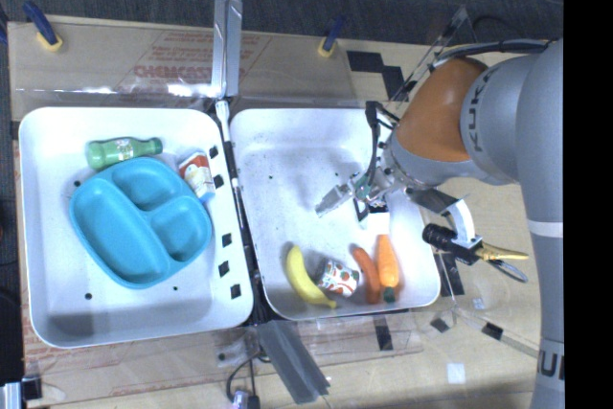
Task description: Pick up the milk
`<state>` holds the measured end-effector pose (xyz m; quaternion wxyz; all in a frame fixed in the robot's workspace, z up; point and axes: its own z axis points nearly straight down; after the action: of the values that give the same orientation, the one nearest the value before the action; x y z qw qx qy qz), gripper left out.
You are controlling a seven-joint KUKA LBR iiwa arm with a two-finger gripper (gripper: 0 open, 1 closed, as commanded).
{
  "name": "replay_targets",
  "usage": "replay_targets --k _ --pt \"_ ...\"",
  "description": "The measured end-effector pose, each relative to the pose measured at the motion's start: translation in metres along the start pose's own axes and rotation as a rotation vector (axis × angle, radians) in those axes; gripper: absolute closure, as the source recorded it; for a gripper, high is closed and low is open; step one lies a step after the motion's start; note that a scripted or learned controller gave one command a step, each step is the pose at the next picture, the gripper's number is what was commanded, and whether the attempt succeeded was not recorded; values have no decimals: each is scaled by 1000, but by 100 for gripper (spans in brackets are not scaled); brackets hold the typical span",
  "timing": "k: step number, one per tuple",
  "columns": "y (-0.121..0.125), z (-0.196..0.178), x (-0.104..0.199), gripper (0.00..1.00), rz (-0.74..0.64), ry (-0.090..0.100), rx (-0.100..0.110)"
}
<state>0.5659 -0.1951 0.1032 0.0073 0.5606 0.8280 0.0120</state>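
Arm reaches in from the right, wrist bent down over the right bin [287,124], claw [352,195] spread and holding nothing, milk [337,279] lying near the front wall between banana [305,278] and carrots [375,269].

The arm [536,158] is cut off at 3 o'clock; the pincer [347,196] fingers are too blurred to read.

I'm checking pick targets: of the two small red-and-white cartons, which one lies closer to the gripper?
The carton in the right bin, between the banana and the carrots. The other carton lies in the left bin beside the blue tray, farther from the gripper.
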Motion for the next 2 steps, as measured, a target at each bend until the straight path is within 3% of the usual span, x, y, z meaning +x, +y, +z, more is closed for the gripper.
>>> replay_targets --k 1,2 --pt "-3 -6 -3 100 -2 -2 9" --pt "34 -83 47 100 -93 2 31"
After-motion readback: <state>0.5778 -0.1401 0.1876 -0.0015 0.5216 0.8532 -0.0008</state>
